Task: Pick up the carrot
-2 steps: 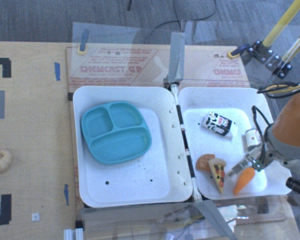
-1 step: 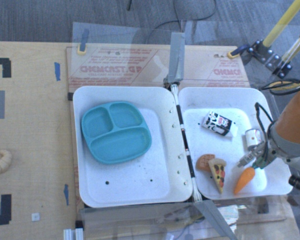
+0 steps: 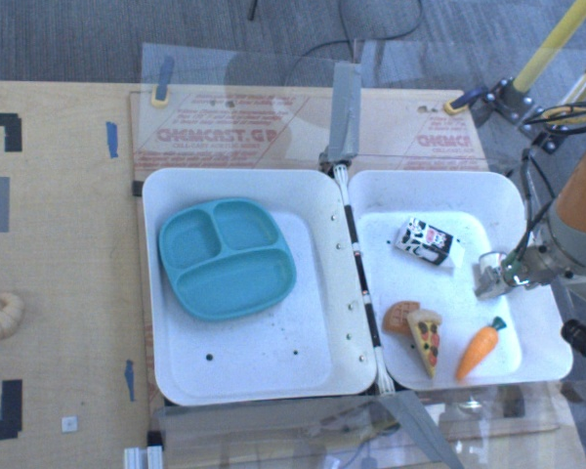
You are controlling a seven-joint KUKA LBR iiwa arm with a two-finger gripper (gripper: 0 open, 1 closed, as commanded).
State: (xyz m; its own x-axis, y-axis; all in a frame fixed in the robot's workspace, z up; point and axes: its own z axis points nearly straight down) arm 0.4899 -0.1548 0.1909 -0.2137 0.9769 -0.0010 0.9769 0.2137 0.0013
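The carrot [image 3: 478,351] lies just below the gripper [image 3: 489,277] in the right bin [image 3: 537,355], slanting up-right towards its leafy end; jaw state cannot be told.

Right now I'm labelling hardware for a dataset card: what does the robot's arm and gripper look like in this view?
At the right edge, the arm shows a grey body with a curved orange patch on it. Dark cables loop down along it toward the wrist. The gripper is a small grey metallic unit with a tiny green spot beside it on the wrist end. Its details are too small to make out further.
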